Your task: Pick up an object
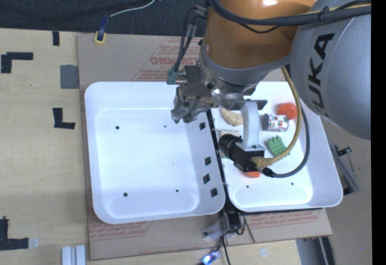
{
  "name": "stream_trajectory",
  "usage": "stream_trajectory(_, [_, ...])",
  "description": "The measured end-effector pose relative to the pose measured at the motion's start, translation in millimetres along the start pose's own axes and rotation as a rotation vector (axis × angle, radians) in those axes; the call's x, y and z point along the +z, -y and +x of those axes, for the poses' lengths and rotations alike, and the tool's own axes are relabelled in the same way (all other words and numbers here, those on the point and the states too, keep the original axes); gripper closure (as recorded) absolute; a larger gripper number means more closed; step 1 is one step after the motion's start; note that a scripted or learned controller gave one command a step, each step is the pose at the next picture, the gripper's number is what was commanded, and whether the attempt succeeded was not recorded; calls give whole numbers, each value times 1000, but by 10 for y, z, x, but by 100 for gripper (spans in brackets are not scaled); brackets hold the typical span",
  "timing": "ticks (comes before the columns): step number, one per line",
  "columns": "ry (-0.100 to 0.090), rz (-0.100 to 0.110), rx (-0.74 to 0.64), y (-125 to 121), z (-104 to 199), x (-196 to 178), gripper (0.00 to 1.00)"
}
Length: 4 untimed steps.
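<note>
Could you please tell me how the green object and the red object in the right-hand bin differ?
Colour: the green object is bright green, the red object orange-red. Shape: the green object looks blocky and ridged, the red object rounded. Place: the red object lies higher in the view, the green object lower. Both are small and lie in the right bin, away from the gripper.

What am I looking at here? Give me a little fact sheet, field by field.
arm: grey, orange band, reaching in from the right
gripper: above the left bin's back right corner, beside the divide
left bin: white, shallow
right bin: white, holds the loose items
items: green piece, red piece, cream piece, small white-and-red item
</note>
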State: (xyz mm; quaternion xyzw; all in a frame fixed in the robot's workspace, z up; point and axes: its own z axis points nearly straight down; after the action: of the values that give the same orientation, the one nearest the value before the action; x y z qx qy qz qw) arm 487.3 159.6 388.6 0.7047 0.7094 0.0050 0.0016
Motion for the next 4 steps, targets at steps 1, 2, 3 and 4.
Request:
stream_trajectory(1, [5,6,3,-438,238,-241,100])
stream_trajectory(2, [12,26,9,-521,-5,1169,100])
stream_trajectory(3, [2,0,6,-366,-169,-44,100])
stream_trajectory(4, [5,-1,15,44,-1134,-934,100])
